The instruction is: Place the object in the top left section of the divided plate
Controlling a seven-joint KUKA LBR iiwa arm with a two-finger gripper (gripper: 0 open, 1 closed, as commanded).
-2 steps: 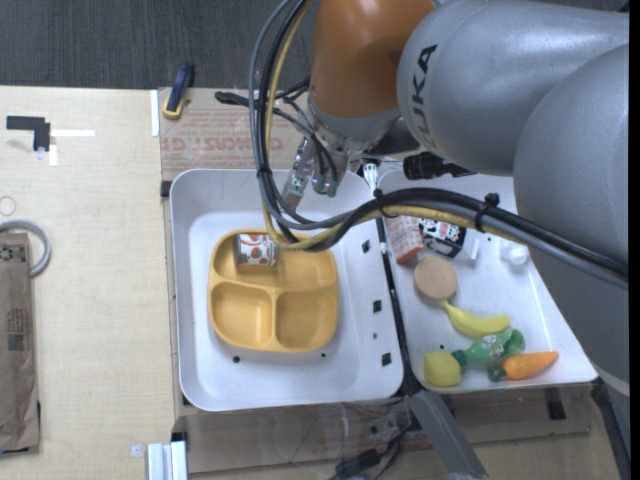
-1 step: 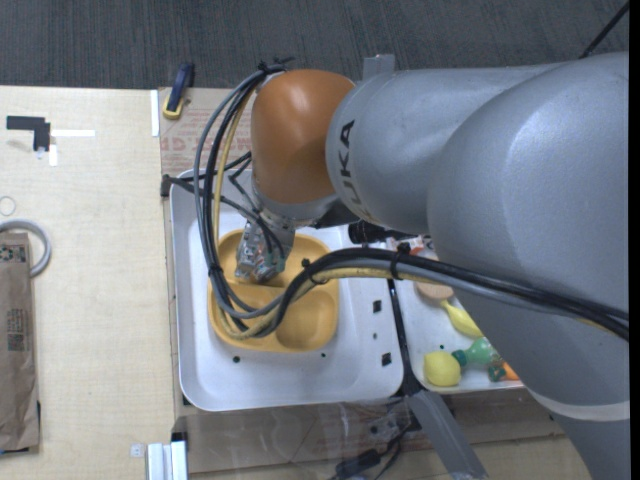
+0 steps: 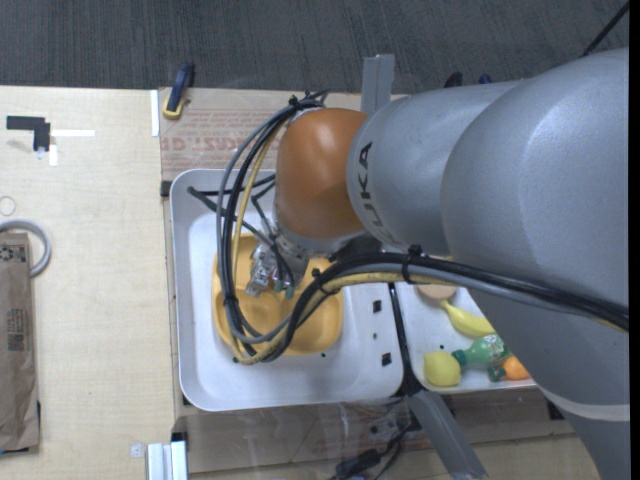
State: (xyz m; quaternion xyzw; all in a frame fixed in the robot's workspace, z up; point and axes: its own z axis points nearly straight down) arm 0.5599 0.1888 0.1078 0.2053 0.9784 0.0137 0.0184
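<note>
A yellow divided plate [image 3: 322, 330] lies in the left white bin [image 3: 200, 368], mostly covered by my arm and its cables. My gripper [image 3: 268, 271] hangs low over the plate's upper left part, seen from above as a small metal block under the orange wrist band [image 3: 318, 168]. The object between or under it is hidden from this angle.
The right bin [image 3: 470, 393] holds a banana [image 3: 466, 319], a yellow lemon-like fruit [image 3: 442, 369], a green item [image 3: 486, 352], an orange piece [image 3: 515, 368] and a tan round piece [image 3: 436, 292]. My grey arm covers most of the right side. A brown bag [image 3: 15, 338] lies on the bench at left.
</note>
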